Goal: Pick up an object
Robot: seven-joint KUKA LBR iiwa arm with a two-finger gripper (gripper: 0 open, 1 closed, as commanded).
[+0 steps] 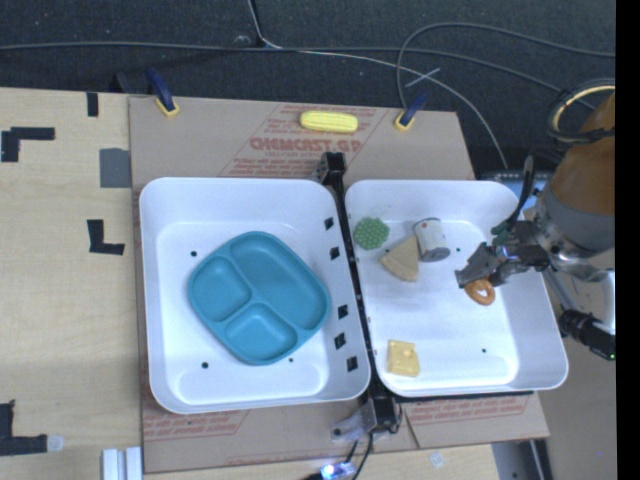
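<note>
**Inventory: two white bins, my claw over the right one**

- Left shallow white plastic bin [165, 268]: holds one blue plastic divided plate with three compartments [258, 296], lying flat near the bin's middle.
- Right shallow white plastic bin [530, 363]: holds five loose items.
  - Green round knobbly disc [371, 233], near the left wall, towards the far side.
  - Tan wedge-shaped piece [402, 262], just beside the green disc, on its near right.
  - Small grey-and-white cylinder with a red band [431, 239], lying on its side, touching or almost touching the tan wedge.
  - Yellow square block with small holes, like a cheese slice [403, 358], alone near the front wall.
  - Small orange-brown ring-shaped piece [482, 292], by the right side of the bin.
- My claw [480, 274]: reaches in from the right, low over the right bin, its dark fingers directly at the orange-brown ring. Whether they are released or clenched, I cannot tell; the ring shows just beneath the tips.
- Brown cardboard sheet [250, 138] under both bins: bears one yellow corn-cob-shaped toy [328, 121] beyond the bins.
</note>
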